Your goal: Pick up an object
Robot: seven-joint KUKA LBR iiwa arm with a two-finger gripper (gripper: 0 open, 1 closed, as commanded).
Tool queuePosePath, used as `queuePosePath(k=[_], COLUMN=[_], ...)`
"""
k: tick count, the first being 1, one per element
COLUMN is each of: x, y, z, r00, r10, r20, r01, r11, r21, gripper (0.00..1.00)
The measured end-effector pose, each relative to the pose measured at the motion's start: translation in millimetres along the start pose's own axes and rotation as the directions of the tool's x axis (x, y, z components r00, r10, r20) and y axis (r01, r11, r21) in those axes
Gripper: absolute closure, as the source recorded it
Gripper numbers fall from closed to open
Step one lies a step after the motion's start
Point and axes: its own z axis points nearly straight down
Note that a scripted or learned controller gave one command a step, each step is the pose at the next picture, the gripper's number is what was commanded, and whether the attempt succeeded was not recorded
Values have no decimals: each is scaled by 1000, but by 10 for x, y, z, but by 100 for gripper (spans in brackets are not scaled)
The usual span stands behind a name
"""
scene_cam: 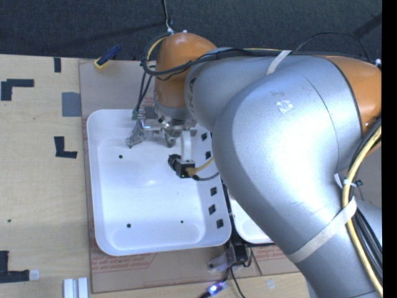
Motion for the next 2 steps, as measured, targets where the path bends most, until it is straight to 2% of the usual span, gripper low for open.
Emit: queuePosePath(k=[1,2], x=[504,867], y=[-242,-183], z=[-239,-709], r00=[1000,1000], r10=[3,4], r20=[-1,-2], r01=[-3,-4], r11=[1000,1000], r21=[-5,-10], gripper=[0,0])
